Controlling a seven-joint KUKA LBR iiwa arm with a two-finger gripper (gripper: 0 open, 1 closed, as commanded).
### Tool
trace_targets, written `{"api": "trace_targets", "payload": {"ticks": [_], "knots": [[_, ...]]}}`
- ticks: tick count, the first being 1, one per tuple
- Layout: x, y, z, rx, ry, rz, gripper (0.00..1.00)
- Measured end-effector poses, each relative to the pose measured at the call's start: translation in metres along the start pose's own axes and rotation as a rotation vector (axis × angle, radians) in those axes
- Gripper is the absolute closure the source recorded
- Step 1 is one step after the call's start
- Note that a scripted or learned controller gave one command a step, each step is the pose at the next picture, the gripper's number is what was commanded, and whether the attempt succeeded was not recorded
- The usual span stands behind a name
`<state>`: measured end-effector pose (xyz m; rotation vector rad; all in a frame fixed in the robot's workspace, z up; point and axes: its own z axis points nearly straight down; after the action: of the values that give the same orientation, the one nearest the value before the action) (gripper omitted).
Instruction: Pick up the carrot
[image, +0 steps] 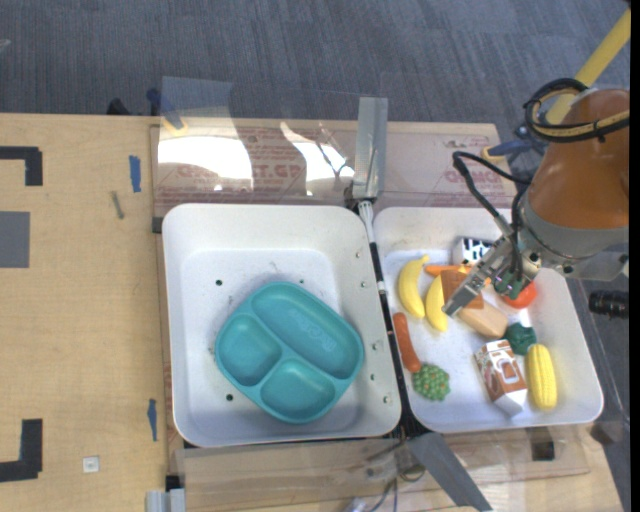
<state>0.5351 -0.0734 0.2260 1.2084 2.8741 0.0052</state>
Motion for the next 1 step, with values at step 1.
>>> {"api": "trace_targets", "payload": {"ticks": [1], "knots": [[-0.0011,0.0014,-0.0102,-0.003,-0.005,-0.002,1.0]]}}
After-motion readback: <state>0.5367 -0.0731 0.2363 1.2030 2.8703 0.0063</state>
